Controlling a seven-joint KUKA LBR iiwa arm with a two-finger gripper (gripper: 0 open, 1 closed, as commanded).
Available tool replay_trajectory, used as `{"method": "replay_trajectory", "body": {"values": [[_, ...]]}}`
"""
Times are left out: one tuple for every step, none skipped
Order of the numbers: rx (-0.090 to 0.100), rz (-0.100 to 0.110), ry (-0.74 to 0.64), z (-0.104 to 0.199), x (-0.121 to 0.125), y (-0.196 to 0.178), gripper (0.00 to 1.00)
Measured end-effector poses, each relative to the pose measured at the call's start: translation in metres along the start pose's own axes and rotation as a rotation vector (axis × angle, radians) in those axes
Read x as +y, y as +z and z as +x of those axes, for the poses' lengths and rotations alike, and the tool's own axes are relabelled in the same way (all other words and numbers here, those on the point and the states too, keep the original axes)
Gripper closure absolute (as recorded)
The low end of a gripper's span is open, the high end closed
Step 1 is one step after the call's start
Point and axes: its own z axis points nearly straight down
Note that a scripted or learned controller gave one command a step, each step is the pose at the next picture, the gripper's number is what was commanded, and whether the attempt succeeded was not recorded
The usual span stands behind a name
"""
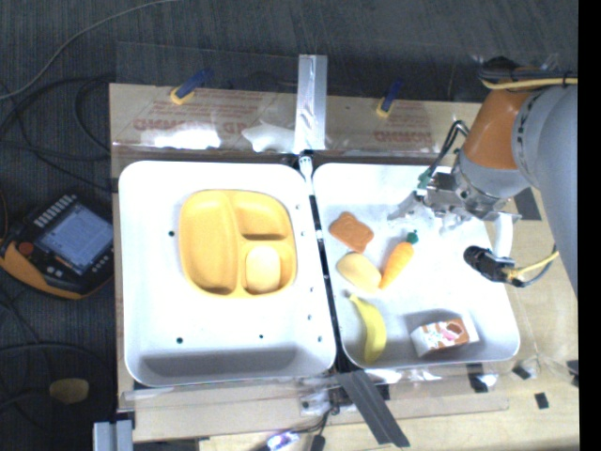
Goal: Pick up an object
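I am watching the arm (526, 139) reaching in from three o'clock, with its end effector (449, 203) hovering over the upper part of the right bin (488, 346). I cannot tell how the end effector is set; nothing is showing between its tips.

In that bin, a carrot (398, 262) is lying tilted just at seven o'clock of the end effector, its green tip pointing up toward it. An orange biscuit-like piece (351, 231) is sitting at ten o'clock of the carrot, and a pale yellow lump (358, 271) is resting against the carrot's lower end. A banana (371, 327) is lying near the bin's lower left wall, and a small juice carton (440, 335) is lying on its side at three o'clock of the banana, well apart from the end effector.

The left bin (150, 346) is carrying a yellow divided tray (235, 242). Off the desk (150, 120), at nine o'clock, a handheld controller (58, 242) is lying on the floor.
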Motion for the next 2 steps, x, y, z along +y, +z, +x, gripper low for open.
{"method": "replay_trajectory", "body": {"values": [[0.001,-0.011,-0.004,0.027,-0.043,0.029,0.00],[0.003,-0.014,-0.005,0.027,-0.042,0.018,1.00]]}}
